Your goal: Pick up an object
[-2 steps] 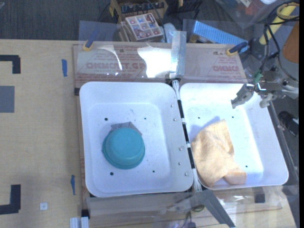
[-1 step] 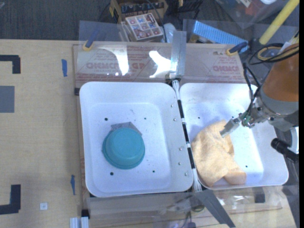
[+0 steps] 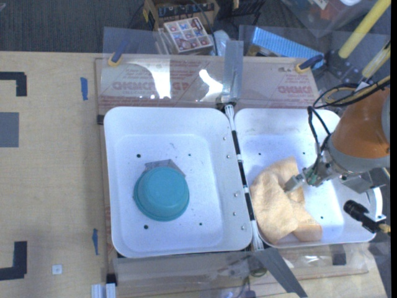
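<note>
A crumpled yellow cloth lies in the right bin, toward its near left corner. My gripper comes in from the right and sits low over the cloth's upper right part, touching or nearly touching it. A teal bowl rests upside down in the left bin, partly on a grey scrap.
A clear plastic wall stands behind both bins, with a metal post at the middle. The arm's orange band and its cables hang over the right bin's right side. Bare wooden bench lies to the left.
</note>
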`<move>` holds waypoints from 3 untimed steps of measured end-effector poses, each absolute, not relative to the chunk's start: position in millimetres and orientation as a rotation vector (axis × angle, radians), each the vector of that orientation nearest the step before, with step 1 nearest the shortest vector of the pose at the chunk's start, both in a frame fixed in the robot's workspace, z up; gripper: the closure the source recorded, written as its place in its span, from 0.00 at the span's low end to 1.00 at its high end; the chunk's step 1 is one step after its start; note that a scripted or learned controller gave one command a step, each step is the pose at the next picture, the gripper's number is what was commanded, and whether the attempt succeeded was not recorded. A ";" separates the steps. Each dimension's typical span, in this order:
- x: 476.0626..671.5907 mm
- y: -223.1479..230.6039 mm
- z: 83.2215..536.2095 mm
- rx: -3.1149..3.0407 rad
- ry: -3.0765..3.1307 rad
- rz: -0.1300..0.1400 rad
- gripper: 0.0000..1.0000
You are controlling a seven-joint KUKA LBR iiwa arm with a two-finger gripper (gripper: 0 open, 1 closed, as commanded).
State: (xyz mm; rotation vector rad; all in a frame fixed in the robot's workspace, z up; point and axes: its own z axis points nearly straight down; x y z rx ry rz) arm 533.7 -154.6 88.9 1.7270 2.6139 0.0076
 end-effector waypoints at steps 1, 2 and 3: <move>534.4 -156.9 100.0 1.732 2.605 0.013 1.00; 552.9 -84.2 184.9 2.035 2.390 0.001 1.00; 552.9 -84.3 185.0 2.036 2.389 0.002 0.00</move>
